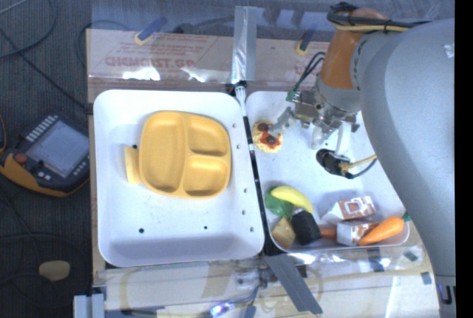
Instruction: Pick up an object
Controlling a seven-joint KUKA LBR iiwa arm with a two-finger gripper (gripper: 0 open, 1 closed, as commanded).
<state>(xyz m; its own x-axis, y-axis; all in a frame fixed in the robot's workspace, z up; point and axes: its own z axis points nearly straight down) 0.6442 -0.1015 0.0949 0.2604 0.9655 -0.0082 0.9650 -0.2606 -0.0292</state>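
Pastry (267, 137) lies at the right bin's upper left, beside the claw (307, 119); whether the claw's jaws are apart I cannot tell

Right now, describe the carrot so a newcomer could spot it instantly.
Look in the right bin, the one without the yellow tray. Go to its near right corner, where the toys cluster along the front wall. The carrot is the long orange taper there, lying beside a small carton; nothing else nearby is orange and pointed.
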